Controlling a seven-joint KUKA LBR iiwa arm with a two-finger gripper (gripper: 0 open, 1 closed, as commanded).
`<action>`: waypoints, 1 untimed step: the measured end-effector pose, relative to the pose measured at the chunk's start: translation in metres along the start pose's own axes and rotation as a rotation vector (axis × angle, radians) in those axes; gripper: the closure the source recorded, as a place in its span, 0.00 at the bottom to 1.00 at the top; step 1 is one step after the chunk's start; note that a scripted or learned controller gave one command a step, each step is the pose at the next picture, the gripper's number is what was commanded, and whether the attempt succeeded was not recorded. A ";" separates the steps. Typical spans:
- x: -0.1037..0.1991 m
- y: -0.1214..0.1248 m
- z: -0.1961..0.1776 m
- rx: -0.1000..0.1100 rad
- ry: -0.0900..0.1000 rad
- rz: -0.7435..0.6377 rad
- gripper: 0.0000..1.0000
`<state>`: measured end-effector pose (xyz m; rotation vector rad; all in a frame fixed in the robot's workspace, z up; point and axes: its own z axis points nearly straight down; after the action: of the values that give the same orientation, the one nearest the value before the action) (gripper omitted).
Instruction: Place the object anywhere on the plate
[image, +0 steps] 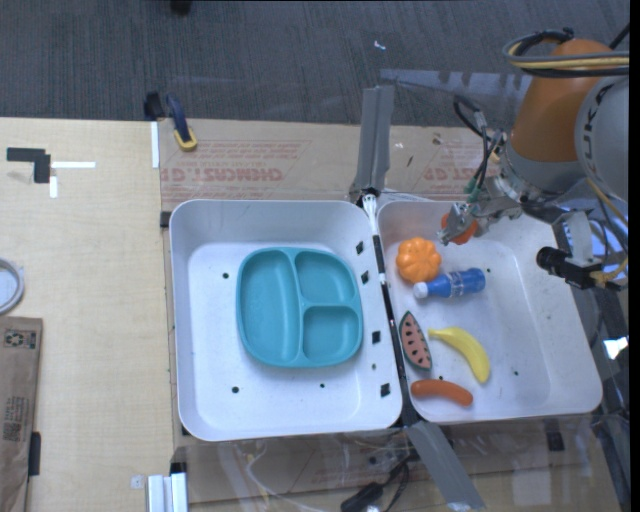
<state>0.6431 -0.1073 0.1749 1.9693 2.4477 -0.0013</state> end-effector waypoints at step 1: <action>0.080 -0.006 -0.017 0.000 0.000 -0.054 1.00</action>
<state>0.6201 -0.0304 0.1914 1.9027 2.4998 -0.0017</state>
